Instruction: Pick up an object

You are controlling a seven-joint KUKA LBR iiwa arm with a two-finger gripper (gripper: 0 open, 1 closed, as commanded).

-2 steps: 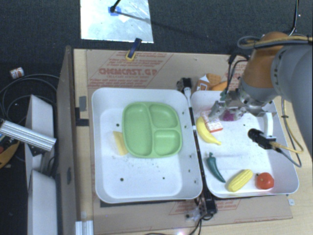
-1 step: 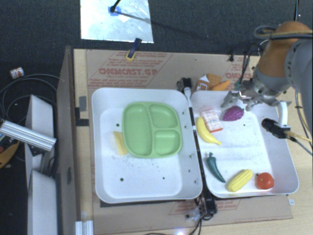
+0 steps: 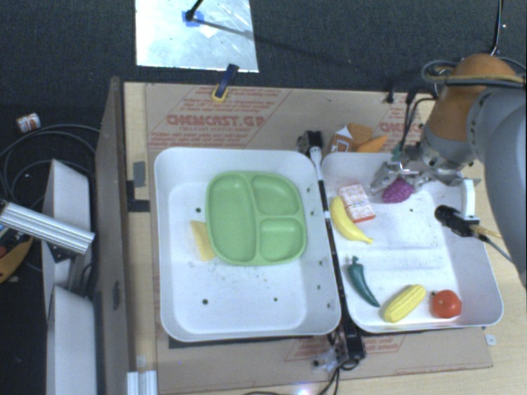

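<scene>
In the left bin a green plate lies beside a yellow wedge. The right bin holds a banana, box, pepper, corn and tomato. At its far end the claw touches purple grapes; its grip cannot be told.

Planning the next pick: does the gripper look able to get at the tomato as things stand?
Probably yes. The tomato lies in the open at the near right corner of the right bin, with only the corn beside it and nothing on top. The gripper is over the same bin, by the purple object.
</scene>
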